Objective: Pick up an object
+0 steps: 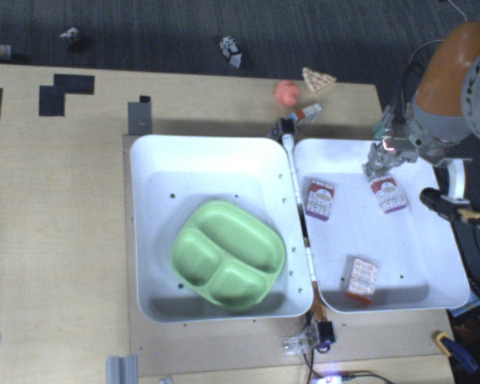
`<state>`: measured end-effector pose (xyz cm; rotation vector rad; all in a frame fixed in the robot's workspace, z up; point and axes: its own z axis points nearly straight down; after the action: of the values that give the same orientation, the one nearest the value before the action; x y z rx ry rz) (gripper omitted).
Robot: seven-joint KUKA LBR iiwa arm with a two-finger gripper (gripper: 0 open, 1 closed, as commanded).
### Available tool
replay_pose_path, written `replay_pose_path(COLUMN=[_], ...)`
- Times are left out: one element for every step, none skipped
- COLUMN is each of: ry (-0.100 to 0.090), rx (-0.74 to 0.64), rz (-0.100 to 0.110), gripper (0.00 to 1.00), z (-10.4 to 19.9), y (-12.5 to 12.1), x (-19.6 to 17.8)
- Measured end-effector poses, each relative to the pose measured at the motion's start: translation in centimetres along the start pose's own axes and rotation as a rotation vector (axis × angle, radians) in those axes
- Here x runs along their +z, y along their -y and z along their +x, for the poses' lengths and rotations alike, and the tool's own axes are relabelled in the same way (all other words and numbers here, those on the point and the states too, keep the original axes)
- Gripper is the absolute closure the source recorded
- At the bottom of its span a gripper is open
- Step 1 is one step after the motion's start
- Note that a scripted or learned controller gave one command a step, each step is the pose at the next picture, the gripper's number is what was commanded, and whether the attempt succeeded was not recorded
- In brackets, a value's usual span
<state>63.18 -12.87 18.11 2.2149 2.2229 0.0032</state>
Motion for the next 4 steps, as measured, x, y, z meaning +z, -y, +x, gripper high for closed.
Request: replay_pose_path(ry=[0.0,0.001,0.0,-0.002], rx=[-0.001,0.001,0.001,0.001], rz=[0.0,-0.008,0.001,0.003], gripper=[0.0,0.0,0.0,0.0], z=[0.0,2.6,-1.2,3.2], y=[0.0,3.1,4.5,11.2], x=[0.0,8.3,8.2,8.1])
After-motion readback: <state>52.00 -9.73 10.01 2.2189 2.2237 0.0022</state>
